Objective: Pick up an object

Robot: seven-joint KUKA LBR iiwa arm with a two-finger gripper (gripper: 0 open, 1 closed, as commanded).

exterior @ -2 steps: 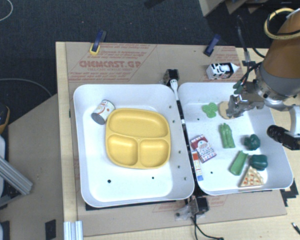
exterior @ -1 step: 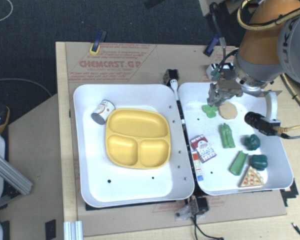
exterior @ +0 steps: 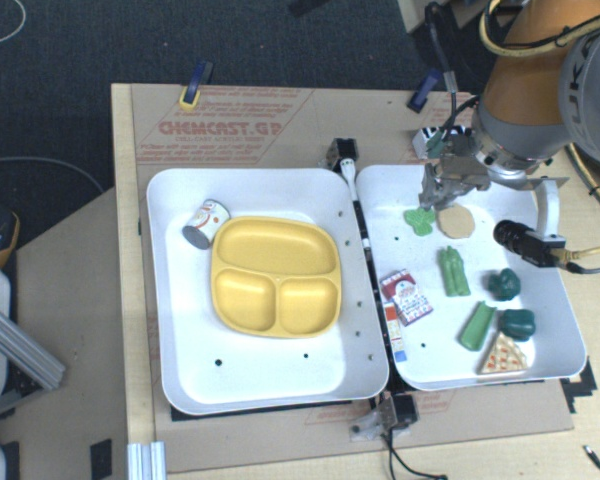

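claw (exterior: 432,203) poised low over the right bin (exterior: 565,313) on the surface, just above a small green toy (exterior: 418,220) beside a tan disc (exterior: 457,222); the approach step, judging by the pose (grip state cannot be told from this angle). next move likely calls for a short descent and a squeeze.
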